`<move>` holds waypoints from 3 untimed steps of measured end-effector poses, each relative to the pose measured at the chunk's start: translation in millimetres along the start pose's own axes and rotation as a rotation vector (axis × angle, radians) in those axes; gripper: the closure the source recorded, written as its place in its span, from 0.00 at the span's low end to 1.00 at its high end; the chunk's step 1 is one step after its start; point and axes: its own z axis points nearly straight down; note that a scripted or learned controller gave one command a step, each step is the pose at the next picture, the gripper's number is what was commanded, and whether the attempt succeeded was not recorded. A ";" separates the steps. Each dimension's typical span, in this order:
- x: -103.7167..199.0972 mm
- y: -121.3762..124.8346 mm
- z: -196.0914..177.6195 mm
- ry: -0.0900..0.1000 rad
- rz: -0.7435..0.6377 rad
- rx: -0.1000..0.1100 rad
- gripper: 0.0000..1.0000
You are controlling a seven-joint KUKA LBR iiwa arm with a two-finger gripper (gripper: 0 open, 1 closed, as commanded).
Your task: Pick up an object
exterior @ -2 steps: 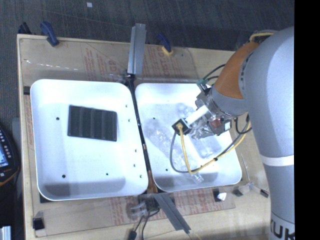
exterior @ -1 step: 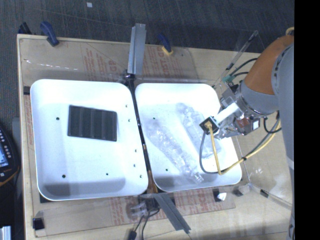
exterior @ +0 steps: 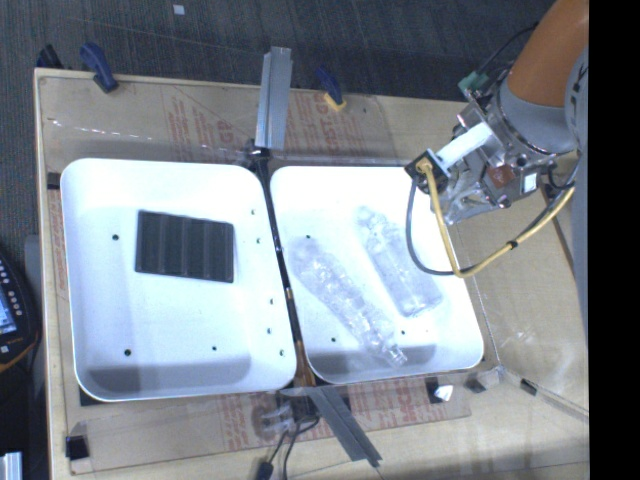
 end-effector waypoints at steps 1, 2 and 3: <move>31.8 -39.4 -56.7 0.002 0.094 -0.003 1.00; 29.7 -38.4 27.4 -0.006 0.093 0.003 1.00; 24.5 45.8 157.8 -0.008 0.098 0.005 1.00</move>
